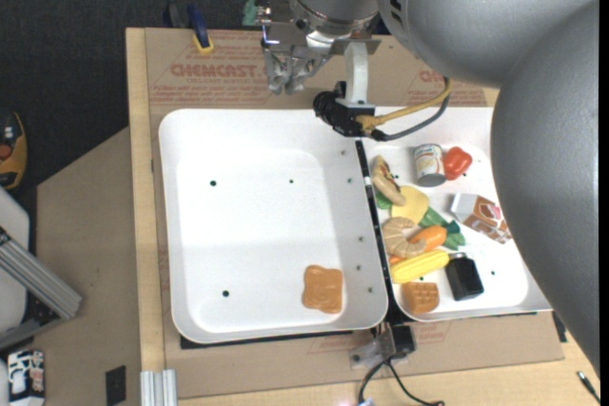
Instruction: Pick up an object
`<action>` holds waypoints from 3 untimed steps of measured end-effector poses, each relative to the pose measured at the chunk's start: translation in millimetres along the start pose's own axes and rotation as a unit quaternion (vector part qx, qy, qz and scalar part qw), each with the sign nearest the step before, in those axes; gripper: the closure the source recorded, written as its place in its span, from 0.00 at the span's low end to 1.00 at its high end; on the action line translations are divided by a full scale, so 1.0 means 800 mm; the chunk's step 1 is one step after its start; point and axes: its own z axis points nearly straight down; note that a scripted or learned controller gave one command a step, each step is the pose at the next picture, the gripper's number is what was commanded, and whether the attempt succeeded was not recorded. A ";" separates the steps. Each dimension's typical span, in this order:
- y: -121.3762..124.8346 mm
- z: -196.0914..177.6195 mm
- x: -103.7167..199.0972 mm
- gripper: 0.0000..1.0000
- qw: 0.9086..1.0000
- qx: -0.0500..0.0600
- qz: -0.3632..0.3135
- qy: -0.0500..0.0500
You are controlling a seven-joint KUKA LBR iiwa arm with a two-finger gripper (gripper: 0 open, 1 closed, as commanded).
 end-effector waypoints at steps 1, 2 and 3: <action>0.019 0.002 -0.064 1.00 1.000 0.000 0.001 0.000; 0.032 -0.013 -0.145 1.00 1.000 0.000 0.001 -0.001; 0.032 -0.252 -0.070 1.00 1.000 -0.010 -0.005 0.002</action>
